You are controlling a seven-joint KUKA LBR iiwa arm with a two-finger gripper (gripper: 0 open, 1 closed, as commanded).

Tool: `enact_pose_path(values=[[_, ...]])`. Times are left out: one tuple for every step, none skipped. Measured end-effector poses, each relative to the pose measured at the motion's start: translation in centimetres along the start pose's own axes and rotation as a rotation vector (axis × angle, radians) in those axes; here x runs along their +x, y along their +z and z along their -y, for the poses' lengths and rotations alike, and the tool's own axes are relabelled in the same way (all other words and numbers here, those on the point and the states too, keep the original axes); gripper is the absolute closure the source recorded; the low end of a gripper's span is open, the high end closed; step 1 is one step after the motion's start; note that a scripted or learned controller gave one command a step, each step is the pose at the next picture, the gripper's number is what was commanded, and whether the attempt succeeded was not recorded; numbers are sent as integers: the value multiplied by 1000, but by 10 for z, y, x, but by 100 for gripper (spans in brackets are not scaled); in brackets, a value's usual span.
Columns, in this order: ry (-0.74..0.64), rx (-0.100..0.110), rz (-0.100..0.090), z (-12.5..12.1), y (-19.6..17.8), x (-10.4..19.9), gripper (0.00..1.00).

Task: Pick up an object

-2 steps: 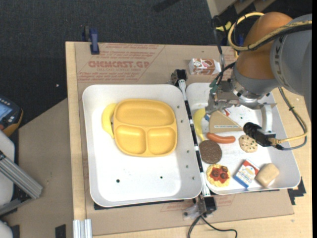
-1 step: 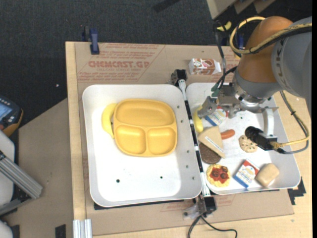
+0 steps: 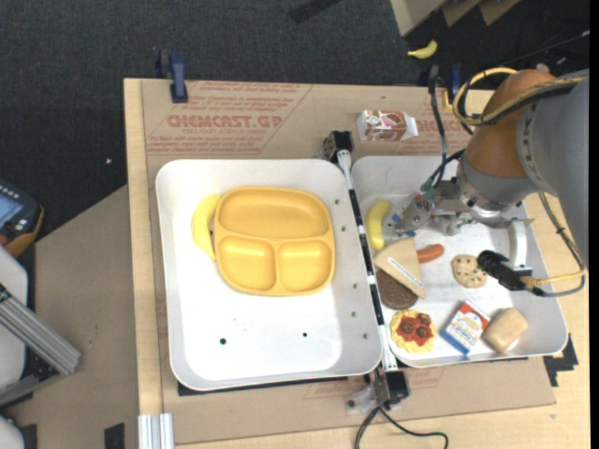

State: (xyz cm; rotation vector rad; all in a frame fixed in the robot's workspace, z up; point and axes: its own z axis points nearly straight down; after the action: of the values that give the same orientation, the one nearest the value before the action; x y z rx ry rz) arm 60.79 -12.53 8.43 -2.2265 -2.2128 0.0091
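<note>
I can't tell how my jaws (image 3: 432,215) are set. They hang low in the right bin (image 3: 552,330), with the toy sausage (image 3: 430,252) just below them, likeliest target.

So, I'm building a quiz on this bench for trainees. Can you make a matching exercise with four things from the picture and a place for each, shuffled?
Things:
1. yellow three-compartment plastic tray
2. small round toy pizza with red toppings
3. round tan cookie with dark chips
4. small brown and white packet

Places:
A. on the board beyond the bins
B. right bin, near edge beside the divider
C. left bin
D. right bin, middle, below the gripper

Pairs: 1-C, 2-B, 3-D, 4-A
</note>
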Motion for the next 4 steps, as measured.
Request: enact_pose_path(values=[[-7,-8,-1,-2,-17,5,100],[-2,-11,3,19,-63,-54,100],[-17,-8,-7,65,-131,66,100],[-7,-4,-3,64,-127,59,0]])
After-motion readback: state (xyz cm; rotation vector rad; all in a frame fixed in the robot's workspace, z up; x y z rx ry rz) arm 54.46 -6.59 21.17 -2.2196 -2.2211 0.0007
